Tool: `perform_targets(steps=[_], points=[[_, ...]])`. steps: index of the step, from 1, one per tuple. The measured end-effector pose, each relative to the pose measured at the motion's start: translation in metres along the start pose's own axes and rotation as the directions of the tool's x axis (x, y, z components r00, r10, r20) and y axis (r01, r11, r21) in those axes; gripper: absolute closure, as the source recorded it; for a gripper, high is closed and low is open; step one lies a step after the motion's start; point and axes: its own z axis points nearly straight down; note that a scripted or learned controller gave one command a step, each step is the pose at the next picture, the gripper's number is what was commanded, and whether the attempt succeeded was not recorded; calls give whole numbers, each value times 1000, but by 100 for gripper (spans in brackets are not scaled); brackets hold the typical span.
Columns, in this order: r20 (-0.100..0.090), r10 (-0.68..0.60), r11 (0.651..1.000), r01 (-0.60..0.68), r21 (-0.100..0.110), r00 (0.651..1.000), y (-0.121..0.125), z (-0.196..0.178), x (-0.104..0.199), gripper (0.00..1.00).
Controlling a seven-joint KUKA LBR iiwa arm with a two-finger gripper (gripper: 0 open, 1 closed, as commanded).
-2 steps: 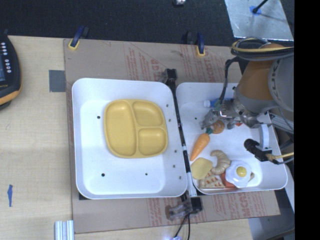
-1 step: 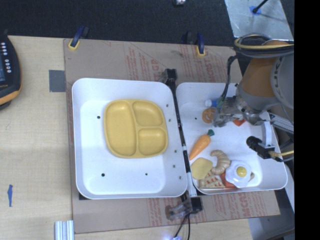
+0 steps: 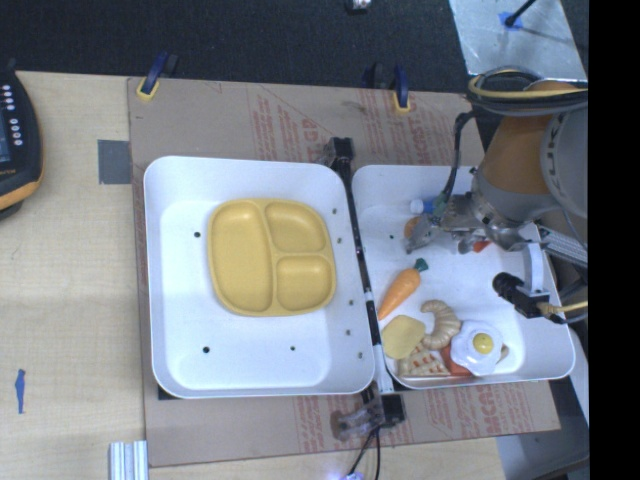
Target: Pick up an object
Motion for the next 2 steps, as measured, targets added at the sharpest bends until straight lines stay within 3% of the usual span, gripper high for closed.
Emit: perform_targets(steps=[1,2], points=[[-3,-2,1000,2,3,1000,47,11,-3,0],[-1,-5,1000,5,1,1000,47,-1,-4,100]])
